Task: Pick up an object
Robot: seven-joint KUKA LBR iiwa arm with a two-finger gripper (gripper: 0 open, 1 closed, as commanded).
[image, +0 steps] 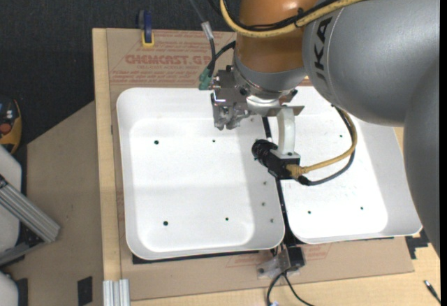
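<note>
End effector (225,112) low over the left bin (140,179), jaw state can't tell, nothing visibly grasped, pick not done.

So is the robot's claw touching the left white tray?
Cannot tell. In the camera view the gripper hangs over the far edge of the left tray, but looking down from above hides any contact or gap beneath it.

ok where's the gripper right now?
The gripper sits over the back edge of the left bin, near the seam with the right bin.
</note>
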